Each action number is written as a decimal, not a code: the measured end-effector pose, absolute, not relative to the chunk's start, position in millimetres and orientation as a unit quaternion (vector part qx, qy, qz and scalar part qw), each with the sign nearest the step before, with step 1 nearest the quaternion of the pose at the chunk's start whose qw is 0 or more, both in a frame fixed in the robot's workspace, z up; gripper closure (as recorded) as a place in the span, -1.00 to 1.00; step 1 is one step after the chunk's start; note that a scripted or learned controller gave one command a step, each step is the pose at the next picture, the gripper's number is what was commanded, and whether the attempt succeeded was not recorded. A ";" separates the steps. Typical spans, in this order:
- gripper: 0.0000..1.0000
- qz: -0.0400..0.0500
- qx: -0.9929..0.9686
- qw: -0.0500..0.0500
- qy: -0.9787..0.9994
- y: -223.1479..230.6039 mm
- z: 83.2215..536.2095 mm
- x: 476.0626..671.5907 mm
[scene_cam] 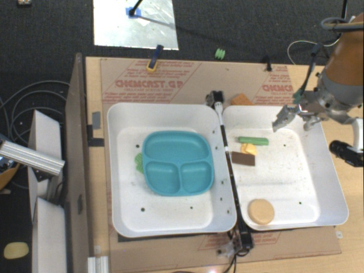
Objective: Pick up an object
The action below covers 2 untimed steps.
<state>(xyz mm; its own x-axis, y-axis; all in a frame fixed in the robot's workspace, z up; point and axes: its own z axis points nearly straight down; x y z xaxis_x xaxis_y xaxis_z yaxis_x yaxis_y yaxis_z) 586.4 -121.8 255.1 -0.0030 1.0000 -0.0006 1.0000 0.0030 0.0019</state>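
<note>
The left bin (122, 169) sits on the counter (170, 75), which is lined with a printed brown sheet, and it holds a teal divided plate (177, 162) lying flat near its middle. A small green item (138, 162) peeks out from under the plate's left edge, mostly hidden. A black divider strip (226, 152) runs between this bin and the right bin (318, 181), the two bins touching along it.

Taking that divider as the landmark: just to its right, in the upper left part of the right bin, lies a cluster of three small things. A green stick-shaped piece (253, 141) lies crosswise farthest from the camera, a small yellow piece (248, 149) touches it on the near side, and a dark brown block (243, 159) lies closest to the divider, touching the yellow piece. Farther down the divider, toward the near edge of the right bin, a round tan disc (261, 211) lies alone, well apart from the cluster. An orange object (242, 99) rests on the counter just beyond the far end of the divider.

Well to the right of the divider, the pincer (297, 118) hangs over the far right part of the right bin, its fingers spread apart with nothing between them, away from the cluster and the disc.
</note>
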 end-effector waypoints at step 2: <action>-1.00 -0.009 0.704 -0.012 0.710 -140.8 81.0 664.1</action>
<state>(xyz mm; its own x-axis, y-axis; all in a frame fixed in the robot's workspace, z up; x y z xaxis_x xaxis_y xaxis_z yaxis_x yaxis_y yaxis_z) 664.1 -140.8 81.0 -0.0090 1.0000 0.0042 0.9995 0.0091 -0.0299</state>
